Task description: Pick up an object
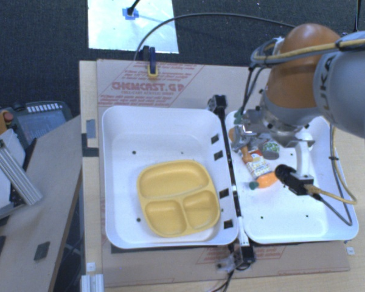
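My gripper (pixel 250 136) hangs low over the far left part of the right bin (pixel 292 224), under the grey arm with its orange band. Just in front of it lies a small orange and white bottle-like object (pixel 258 166), pointing toward the bin's middle. A tiny teal piece (pixel 253 185) rests at its near end. A small round grey-green item (pixel 271 146) sits close to the gripper's right side, and a bit of orange (pixel 235 132) shows at its left. The arm hides what lies directly under the gripper.
In the left bin (pixel 121 132) lies a yellow three-compartment plate (pixel 177 196), toward the front. A black-clipped divider (pixel 226 163) runs between the two bins. The bins stand on a cardboard sheet (pixel 152 84).
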Tool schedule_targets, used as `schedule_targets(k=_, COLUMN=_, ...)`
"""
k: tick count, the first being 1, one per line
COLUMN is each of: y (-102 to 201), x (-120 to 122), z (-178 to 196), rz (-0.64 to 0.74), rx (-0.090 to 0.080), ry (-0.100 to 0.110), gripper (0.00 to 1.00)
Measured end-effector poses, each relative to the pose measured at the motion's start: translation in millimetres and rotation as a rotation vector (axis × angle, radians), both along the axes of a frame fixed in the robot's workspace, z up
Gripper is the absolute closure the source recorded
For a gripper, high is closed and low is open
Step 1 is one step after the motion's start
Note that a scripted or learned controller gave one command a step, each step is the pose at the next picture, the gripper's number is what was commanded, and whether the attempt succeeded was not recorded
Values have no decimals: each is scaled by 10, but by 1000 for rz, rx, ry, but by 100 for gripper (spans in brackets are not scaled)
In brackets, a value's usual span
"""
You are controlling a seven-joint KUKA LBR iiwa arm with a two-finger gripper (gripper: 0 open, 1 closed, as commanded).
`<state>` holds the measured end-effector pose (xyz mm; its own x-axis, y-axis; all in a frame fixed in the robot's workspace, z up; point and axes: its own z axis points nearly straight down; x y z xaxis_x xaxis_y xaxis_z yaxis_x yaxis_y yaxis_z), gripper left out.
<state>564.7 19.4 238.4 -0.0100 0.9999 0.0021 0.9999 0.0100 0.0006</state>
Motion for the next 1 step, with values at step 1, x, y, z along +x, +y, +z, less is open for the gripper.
schedule_targets(k=1, y=530, x=-103, z=-139, rz=-1, rx=0, ry=0, gripper=100)
